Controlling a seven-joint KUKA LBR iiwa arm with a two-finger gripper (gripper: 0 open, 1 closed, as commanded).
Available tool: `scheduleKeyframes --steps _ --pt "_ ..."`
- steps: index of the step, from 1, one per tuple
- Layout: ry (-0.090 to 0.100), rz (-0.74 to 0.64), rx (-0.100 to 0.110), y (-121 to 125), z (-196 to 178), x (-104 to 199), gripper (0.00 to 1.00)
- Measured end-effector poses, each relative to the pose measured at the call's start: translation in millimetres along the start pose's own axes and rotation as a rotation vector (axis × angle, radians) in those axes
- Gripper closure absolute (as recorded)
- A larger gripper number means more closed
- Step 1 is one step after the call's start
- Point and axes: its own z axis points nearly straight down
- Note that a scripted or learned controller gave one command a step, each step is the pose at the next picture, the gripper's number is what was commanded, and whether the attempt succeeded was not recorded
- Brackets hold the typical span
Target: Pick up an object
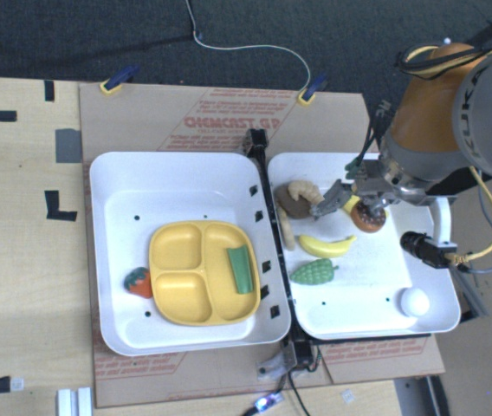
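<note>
1. Grey and orange, the arm (441, 111) is seen reaching in over the right bin (436, 319), with the gripper (343, 196) low above the bin's upper half.
2. How far the gripper stands open cannot be told from this view, and nothing is seen held by it.
3. The likeliest targets are judged to be the brown doughnut-like object (294, 198), just beside the gripper on the side of the divider, and the small reddish-brown round object (369, 217), just beside it on the other side.
4. A miss could be caused by this crowding: if the gripper is lowered between the two, one may be pushed aside instead of being enclosed.
5. The banana (326, 245) and the green textured object (313, 272) lie near below; they could be knocked or dragged if the descent is off-line.
6. The doughnut-like object lies close to the bin wall at the divider, so it might be jammed against that wall or the wall might be struck.
7. The white ball (415, 302) sits well apart near the bin's lower corner and is judged unlikely to be disturbed.
8. The yellow tray (177, 276) in the left bin (112, 198) is judged out of play.
</note>
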Motion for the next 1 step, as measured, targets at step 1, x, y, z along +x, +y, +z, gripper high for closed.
scheduleKeyframes --steps 1 --pt "-0.001 -0.003 -0.013 2.7 -7.1 0.0 0.00"
